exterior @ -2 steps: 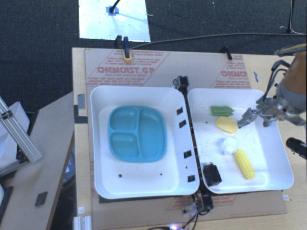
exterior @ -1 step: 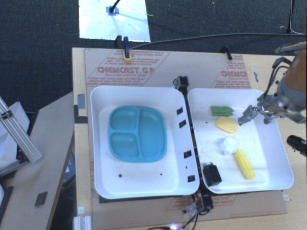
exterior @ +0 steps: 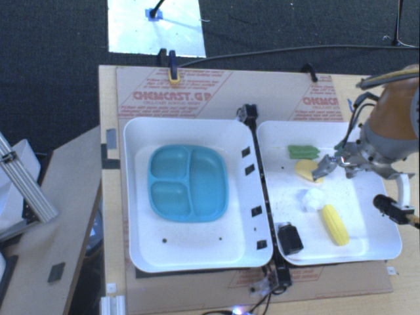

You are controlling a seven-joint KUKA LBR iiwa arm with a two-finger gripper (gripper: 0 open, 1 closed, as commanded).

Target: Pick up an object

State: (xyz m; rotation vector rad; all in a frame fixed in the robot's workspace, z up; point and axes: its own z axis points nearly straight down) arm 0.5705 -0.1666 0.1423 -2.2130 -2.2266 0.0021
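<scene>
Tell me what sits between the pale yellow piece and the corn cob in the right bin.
A small white lump lies between the pale yellow piece and the corn cob, in the camera view.

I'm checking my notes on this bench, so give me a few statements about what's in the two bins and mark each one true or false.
1. The blue divided plate lies in the left bin. True.
2. The corn cob lies in the left bin. False: it lies in the right bin.
3. The green piece lies farther from the camera than the corn cob. True.
4. The gripper hangs over the blue plate. False: it is over the right bin, beside the pale yellow piece.
5. A black object sits in the right bin's near left corner. True.
</scene>
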